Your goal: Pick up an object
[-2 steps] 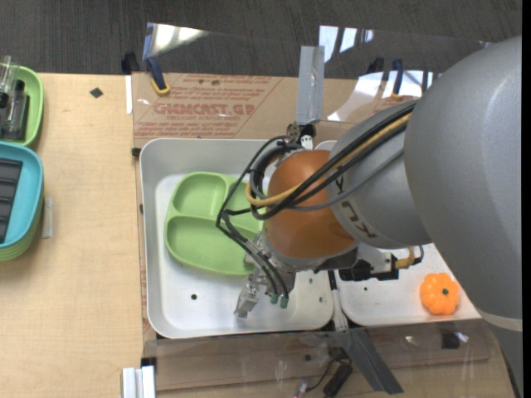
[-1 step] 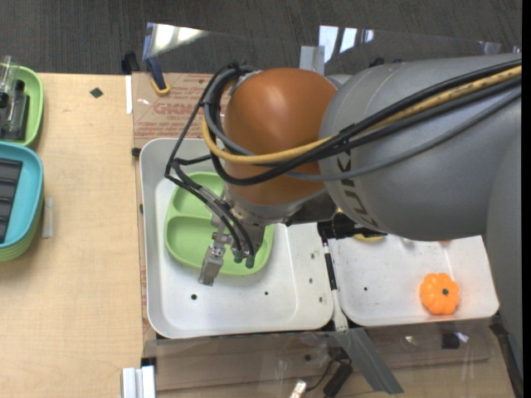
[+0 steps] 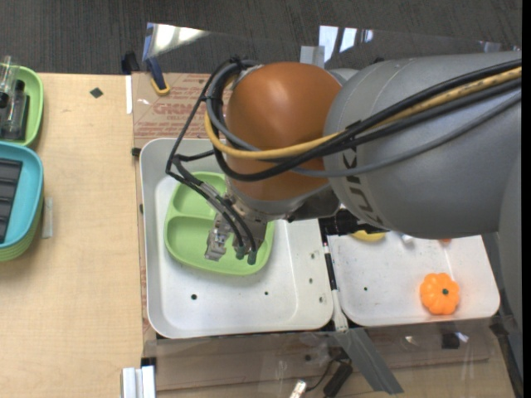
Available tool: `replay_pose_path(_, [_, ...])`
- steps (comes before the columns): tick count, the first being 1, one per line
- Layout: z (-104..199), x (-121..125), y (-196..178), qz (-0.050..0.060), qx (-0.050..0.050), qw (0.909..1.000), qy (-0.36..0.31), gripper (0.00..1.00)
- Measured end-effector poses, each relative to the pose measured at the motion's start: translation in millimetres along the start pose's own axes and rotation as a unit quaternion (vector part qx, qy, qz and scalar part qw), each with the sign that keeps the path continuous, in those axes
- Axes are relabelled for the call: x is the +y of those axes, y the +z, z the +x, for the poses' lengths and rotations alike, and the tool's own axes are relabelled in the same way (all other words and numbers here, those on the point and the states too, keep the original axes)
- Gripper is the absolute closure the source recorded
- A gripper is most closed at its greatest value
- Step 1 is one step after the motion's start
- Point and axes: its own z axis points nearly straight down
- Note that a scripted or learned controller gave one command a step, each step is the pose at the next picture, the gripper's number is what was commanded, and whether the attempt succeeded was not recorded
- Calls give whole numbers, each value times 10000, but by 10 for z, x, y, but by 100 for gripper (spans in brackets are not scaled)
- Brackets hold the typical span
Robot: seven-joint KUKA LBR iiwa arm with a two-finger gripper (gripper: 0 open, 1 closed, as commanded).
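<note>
Left white bin: I log one green divided tray lying flat in its upper half; the tool hangs directly over the tray's right part, its tip low against the green surface; whether it is open, closed or gripping anything I cannot tell; Right white bin: one small orange pumpkin near the right wall, a yellow item partly hidden under the arm; Tabletop, far left: stacked teal and green trays.

Arm reaching left, gripper lowered
</note>
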Motion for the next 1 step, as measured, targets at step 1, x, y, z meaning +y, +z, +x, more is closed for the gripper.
replay_pose_path(1, [-28, 14, -567, 3, 8, 9729, 2312, 100])
